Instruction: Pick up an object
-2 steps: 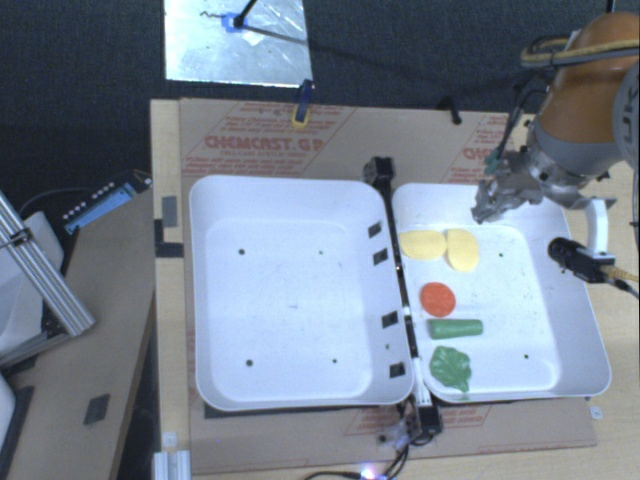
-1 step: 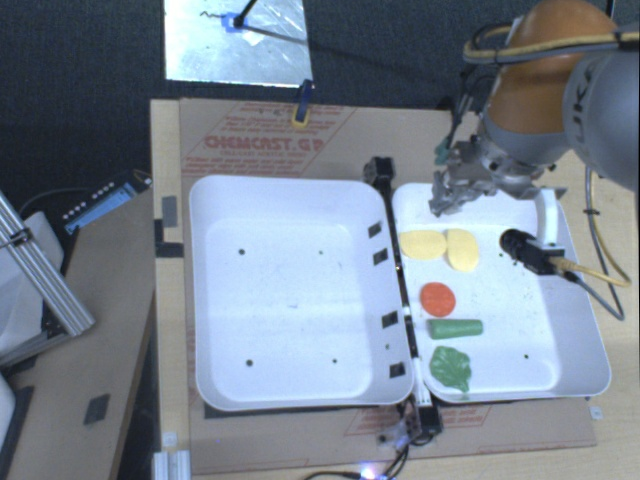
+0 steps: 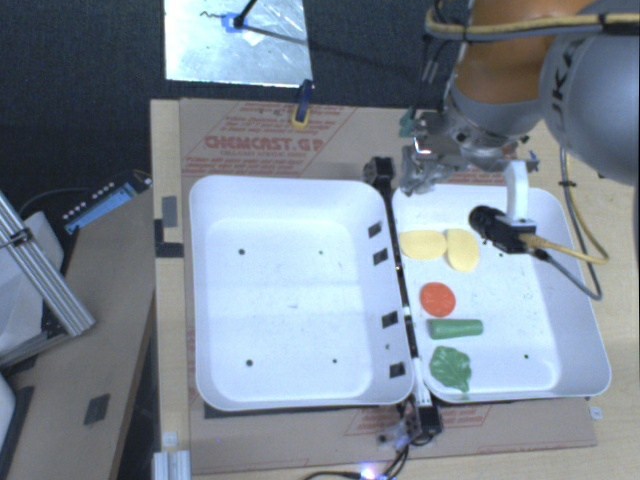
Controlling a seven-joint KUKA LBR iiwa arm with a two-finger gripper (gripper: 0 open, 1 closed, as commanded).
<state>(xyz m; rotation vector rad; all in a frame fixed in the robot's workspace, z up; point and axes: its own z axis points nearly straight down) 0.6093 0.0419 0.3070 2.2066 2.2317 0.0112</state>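
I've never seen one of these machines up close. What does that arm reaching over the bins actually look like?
The arm is bulky, rounded and smooth grey, with a glossy orange band above the wrist. Yellowish cables loop around it. The gripper end is metal with small dark parts.

A shiny metal sheet point(image 3: 238, 26) lies beyond the table's point(image 3: 90, 368) far edge. A brown printed board point(image 3: 270, 138) underlies two white bins point(image 3: 290, 203), joined by black clips point(image 3: 380, 258).

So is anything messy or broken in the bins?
Nothing looks broken or spilled. All the objects lie in the right bin: two yellow pieces, a red disc, a green cylinder and a green lump, lined up near the divider. The gripper sits over that bin's far edge.
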